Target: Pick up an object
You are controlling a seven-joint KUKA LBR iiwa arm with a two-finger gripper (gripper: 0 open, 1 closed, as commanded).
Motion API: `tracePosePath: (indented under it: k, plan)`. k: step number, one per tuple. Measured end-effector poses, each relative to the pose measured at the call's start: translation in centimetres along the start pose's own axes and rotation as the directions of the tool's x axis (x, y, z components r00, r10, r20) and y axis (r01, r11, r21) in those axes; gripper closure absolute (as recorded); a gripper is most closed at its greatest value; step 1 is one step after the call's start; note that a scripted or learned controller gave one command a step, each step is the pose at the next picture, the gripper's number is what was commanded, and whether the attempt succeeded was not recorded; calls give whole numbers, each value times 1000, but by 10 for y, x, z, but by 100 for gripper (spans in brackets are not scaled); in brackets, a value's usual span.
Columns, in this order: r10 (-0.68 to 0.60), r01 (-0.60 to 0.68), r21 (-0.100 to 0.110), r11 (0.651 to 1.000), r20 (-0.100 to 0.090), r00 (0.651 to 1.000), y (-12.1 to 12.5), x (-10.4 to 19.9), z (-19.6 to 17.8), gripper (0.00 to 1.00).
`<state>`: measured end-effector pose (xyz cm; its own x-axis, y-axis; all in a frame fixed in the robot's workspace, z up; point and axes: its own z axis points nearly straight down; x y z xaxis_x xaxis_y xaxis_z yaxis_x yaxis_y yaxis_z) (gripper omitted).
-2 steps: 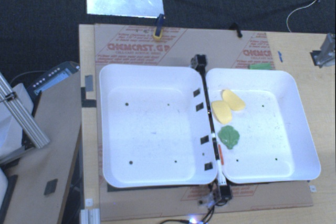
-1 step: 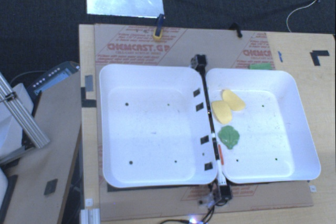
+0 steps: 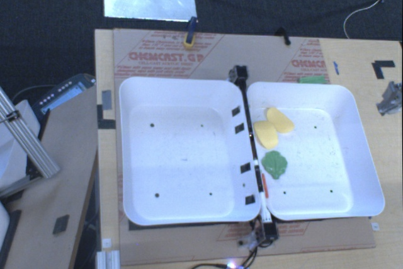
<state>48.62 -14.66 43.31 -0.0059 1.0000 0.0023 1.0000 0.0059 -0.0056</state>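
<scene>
Two shallow white bins, smooth plastic with rounded corners, were noted side by side on a tan board (image 3: pixel 164 55) printed in red. Small black clips (image 3: pixel 239 129) were seen along the seam between them.

In the right bin (image 3: pixel 352 135), near its left wall, three small soft-looking things were recorded: an oval yellow piece (image 3: pixel 280 120), a second yellow piece (image 3: pixel 266 134) touching it below, and a green lump (image 3: pixel 274 164) with a lobed edge, just beneath and apart. Only dark specks were seen on the floor of the left bin (image 3: pixel 182 88).

The gripper (image 3: pixel 391 99), grey metal, was seen at the right edge, outside the bins and well apart from the pieces; whether it was apart or together could not be told.
</scene>
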Motion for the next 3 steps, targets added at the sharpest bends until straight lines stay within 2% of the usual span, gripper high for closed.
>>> tracePosePath:
  k: [1, 2, 3]
  plan:
    - [1, -1, -19, 1000, 6, 1000, 0, -1, -108, 100]
    - [-4, 4, 0, 1000, 0, 1000, 1, 64, -7, 100]
    - [0, 0, -19, 1000, 4, 1000, 4, 64, -108, 100]
